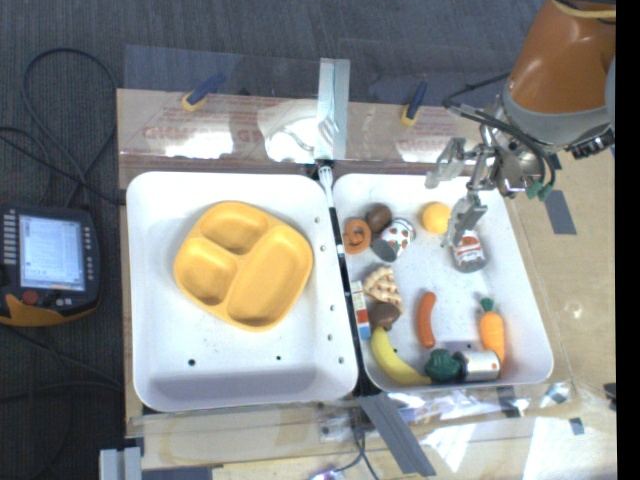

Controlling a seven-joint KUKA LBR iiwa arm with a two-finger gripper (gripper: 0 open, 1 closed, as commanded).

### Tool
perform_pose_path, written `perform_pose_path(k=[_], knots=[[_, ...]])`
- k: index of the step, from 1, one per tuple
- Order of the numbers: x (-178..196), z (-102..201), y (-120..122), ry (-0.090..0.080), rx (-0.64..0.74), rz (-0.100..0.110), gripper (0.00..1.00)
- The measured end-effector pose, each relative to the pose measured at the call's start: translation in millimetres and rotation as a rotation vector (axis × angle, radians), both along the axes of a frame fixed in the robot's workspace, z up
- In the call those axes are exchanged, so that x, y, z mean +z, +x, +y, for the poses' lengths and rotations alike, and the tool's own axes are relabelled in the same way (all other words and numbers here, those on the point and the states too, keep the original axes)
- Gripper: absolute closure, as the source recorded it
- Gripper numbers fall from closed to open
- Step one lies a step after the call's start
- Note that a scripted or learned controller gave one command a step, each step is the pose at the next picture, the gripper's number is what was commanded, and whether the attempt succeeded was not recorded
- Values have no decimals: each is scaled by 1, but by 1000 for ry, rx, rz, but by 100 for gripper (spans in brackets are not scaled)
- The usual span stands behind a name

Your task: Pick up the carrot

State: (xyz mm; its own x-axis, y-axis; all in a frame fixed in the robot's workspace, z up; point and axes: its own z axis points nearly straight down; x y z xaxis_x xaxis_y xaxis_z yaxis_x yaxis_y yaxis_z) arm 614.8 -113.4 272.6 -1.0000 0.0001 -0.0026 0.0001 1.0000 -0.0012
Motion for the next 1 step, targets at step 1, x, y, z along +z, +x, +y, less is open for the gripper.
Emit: perform_pose_path(k=[1], knots=[[-120, -65, -64, 3, 26, 11, 0]])
